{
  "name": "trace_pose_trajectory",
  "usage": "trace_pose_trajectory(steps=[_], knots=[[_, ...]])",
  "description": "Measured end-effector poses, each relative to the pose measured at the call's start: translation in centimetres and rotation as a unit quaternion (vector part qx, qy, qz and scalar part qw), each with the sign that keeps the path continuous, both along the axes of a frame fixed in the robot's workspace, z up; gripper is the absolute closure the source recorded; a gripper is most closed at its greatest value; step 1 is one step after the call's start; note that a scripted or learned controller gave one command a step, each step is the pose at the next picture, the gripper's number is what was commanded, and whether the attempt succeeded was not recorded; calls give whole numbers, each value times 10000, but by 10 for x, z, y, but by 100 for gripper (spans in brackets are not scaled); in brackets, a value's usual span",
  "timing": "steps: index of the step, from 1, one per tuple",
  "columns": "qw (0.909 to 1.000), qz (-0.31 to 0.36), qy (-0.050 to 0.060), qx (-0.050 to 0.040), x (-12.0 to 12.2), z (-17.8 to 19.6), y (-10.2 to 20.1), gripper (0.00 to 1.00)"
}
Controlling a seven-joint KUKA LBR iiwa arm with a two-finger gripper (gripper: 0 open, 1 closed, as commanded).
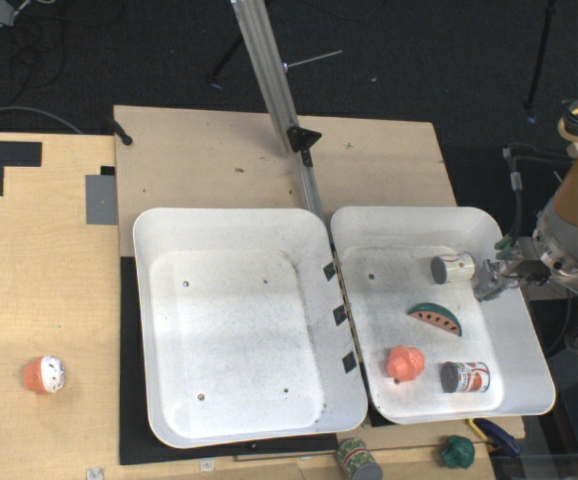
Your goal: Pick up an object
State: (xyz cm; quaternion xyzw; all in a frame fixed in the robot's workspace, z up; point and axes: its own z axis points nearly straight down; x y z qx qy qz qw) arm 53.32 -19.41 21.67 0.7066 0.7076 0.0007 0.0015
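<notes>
Gripper point(489, 280) sat blurred at the right bin's point(529, 383) right rim, finger state impossible to tell, arm cut off by the frame edge, white can point(453, 267) just left of it, watermelon slice point(436, 318), red lump point(405, 363) and second can point(466, 377) below, left bin point(154, 230) beside.

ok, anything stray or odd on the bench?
Yes. Three things lie outside the bins: an orange-and-white ball on the wood at far left, and a dark can and a green toy at the front edge below the right bin. Both cans in that bin lie on their sides.
</notes>
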Motion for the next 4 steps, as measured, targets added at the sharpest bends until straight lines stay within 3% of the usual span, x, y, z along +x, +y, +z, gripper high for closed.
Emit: trace_pose_trajectory(steps=[4], knots=[[10000, 11, 20, 5, 72, 32, 215, 100]])
